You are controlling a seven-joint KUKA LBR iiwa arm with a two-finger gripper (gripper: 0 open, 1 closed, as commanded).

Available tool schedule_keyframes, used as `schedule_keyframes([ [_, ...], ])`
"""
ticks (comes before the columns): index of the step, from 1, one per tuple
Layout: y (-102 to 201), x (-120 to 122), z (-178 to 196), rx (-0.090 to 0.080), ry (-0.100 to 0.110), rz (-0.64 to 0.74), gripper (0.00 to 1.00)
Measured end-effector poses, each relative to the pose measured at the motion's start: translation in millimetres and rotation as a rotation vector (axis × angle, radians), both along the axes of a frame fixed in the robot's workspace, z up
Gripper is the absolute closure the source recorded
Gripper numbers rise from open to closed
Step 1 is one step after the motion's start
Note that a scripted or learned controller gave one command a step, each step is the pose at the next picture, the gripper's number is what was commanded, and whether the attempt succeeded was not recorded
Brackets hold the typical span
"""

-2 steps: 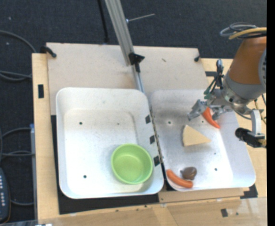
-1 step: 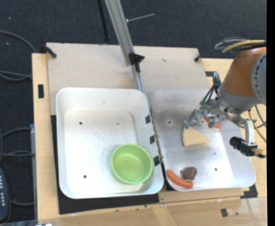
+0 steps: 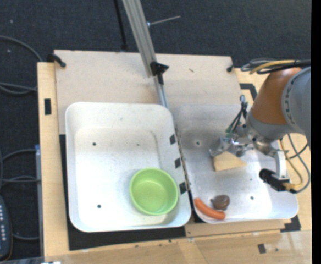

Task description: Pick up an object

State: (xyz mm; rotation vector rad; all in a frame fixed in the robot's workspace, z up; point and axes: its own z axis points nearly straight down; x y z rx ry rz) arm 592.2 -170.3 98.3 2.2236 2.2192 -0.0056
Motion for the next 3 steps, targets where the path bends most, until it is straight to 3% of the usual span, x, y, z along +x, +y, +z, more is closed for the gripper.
schedule_keyframes([
  [1, -0.3, 1.9, 13.9, 0.001, -0.007, -0.005, 1.00],
  [3, 1.7, 7.1, 116.4, 0.001, -0.010, 0.006, 1.00],
])
